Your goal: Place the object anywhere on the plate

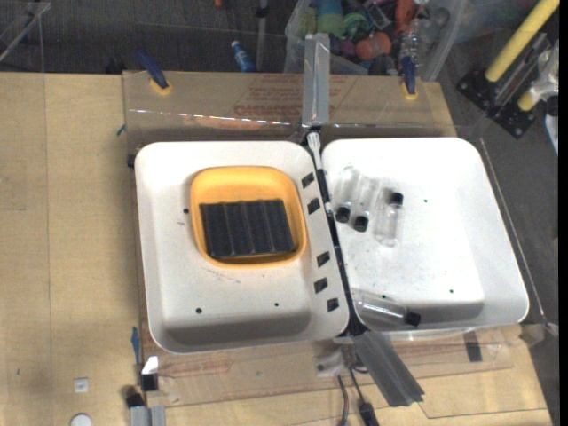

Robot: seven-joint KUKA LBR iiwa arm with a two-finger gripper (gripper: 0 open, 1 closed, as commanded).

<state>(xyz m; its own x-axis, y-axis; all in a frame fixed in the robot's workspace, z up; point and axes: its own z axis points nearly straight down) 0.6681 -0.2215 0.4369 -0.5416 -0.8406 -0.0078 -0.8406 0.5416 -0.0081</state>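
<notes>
In the left bin [161,238], a dark ribbed block [247,229] lies on the orange plate [244,181]; pincer state: cannot tell.

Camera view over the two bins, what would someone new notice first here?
The orange plate in the left bin stands out, with a dark ribbed block lying on it. In the right bin, near the divider, lie a few clear vials with black caps. Behind the bench, a clear tub of colourful toys draws the eye too.

black ridged block [246,229] covers the orange plate [206,187]; small vials [366,204] clutter the right bin [461,238].
</notes>
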